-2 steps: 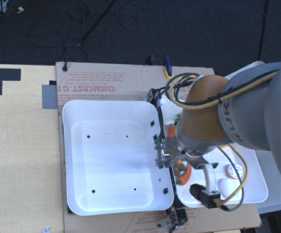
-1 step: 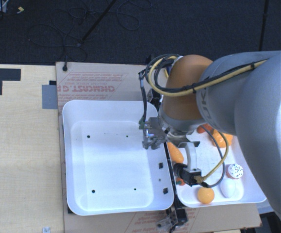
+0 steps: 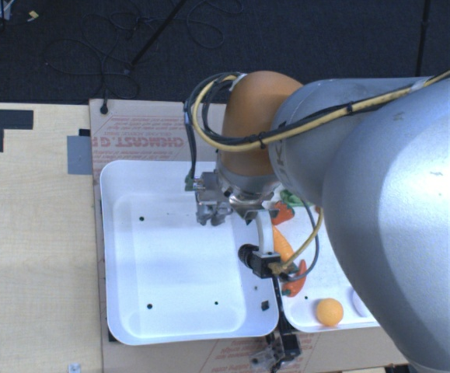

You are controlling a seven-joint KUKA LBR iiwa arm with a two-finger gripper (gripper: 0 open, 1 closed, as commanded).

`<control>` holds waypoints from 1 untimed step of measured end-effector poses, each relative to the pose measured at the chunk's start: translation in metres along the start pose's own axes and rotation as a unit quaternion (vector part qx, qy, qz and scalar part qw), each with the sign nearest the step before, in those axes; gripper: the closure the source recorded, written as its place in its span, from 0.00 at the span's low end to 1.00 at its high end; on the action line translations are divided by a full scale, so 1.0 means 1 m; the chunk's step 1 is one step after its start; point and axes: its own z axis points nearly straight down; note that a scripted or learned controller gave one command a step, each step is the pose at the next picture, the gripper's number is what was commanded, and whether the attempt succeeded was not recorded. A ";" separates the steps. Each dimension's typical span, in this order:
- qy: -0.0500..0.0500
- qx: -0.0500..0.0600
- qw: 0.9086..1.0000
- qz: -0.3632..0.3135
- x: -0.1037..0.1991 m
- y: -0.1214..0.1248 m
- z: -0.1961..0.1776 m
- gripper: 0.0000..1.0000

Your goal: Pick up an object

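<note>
Arm (image 3: 380, 208) reaches over the right bin (image 3: 341, 325), likely to set the gripper (image 3: 213, 212) above the left bin's (image 3: 170, 270) far right corner; how wide it stands, I cannot tell. Pickable things lie in the right bin: a carrot-like orange piece (image 3: 284, 245), then a small round orange ball (image 3: 329, 311).

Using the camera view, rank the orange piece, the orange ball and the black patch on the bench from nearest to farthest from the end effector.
1. The orange piece, in the right bin, beside the end effector.
2. The ball, lower in the right bin.
3. The black patch, far left on the bench.
</note>
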 end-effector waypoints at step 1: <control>0.000 0.001 1.000 0.000 0.034 -0.020 -0.011 1.00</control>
